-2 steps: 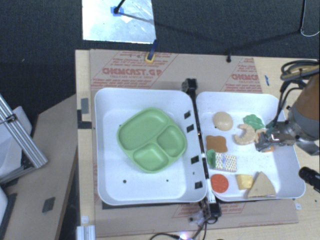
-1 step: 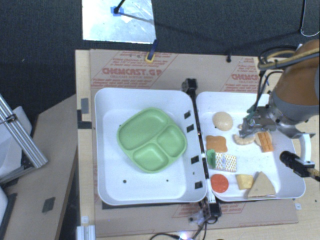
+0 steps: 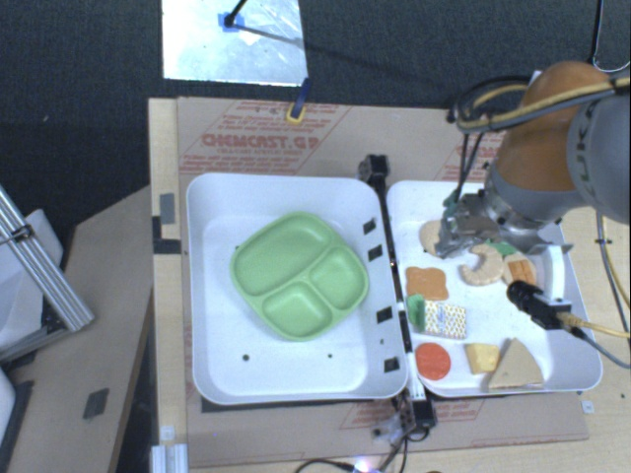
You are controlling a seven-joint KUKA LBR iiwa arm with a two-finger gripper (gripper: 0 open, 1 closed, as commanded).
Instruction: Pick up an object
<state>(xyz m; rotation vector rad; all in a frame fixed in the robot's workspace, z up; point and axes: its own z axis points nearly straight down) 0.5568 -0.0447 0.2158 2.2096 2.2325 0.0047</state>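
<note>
My gripper (image 3: 452, 241) hangs low over the far part of the right bin (image 3: 582, 363), its tip right beside a pale round cookie (image 3: 430, 235). Close by lie a tan curved shrimp-like piece (image 3: 484, 266) and an orange square (image 3: 427, 283). Nearer the front are a white speckled block with a green end (image 3: 439, 317), a red disc (image 3: 433, 361), a yellow cube (image 3: 481, 357) and a beige wedge (image 3: 517, 366). The wrist hides part of the bin's far right side.
The left bin (image 3: 212, 363) holds a green divided plate (image 3: 299, 276). A black-clipped divider (image 3: 386, 264) runs between the two bins. Cardboard (image 3: 256, 136) lies under both, and a shiny metal sheet (image 3: 234, 28) sits beyond the bench.
</note>
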